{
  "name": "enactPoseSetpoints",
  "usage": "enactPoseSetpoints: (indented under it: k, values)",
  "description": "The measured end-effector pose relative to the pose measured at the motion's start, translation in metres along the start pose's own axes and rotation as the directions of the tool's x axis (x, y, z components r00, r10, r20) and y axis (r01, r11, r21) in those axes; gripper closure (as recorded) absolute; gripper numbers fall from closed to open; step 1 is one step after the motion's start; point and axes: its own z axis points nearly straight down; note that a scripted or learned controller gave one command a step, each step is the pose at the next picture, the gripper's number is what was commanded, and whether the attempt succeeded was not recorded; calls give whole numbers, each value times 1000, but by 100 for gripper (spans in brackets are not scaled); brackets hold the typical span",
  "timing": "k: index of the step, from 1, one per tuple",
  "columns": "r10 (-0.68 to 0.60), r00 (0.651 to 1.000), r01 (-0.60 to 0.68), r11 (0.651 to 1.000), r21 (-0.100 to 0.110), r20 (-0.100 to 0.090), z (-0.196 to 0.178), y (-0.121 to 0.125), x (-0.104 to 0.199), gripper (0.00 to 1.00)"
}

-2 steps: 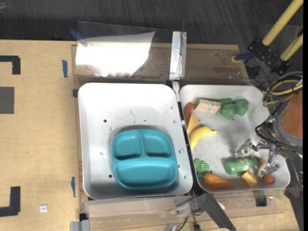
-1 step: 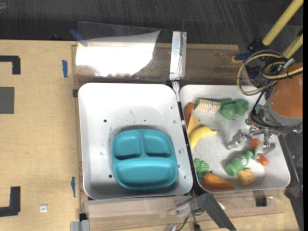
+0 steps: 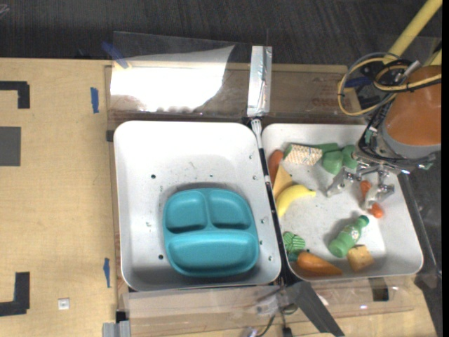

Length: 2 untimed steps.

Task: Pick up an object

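I see the gripper (image 3: pixel 361 177) low in the right bin (image 3: pixel 410 248), fingers spread and holding nothing. Toy food lies around it: a banana (image 3: pixel 293 196) to its left, a green bottle (image 3: pixel 348 236) below. A teal tray (image 3: pixel 209 231) sits in the left bin (image 3: pixel 140 188).

you're looking at a robotics lab test cell, not a home: a plywood counter (image 3: pixel 56 188) marked with black tape squares (image 3: pixel 17 93) and blue tape tabs (image 3: pixel 94 98), two white bins (image 3: pixel 140 146) fixed side by side, clear plastic sheeting (image 3: pixel 175 76) at the counter's far edge, and looped cables (image 3: pixel 372 79) by the arm (image 3: pixel 414 114).
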Motion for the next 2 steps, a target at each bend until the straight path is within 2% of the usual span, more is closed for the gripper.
enactPoseSetpoints:
  k: [1, 2]
  values:
    - [-95, 995, 95, 995, 10, 2, -1, 21, 7, 0]
    - [-227, 974, 227, 974, 3, 3, -1, 25, 6, 0]
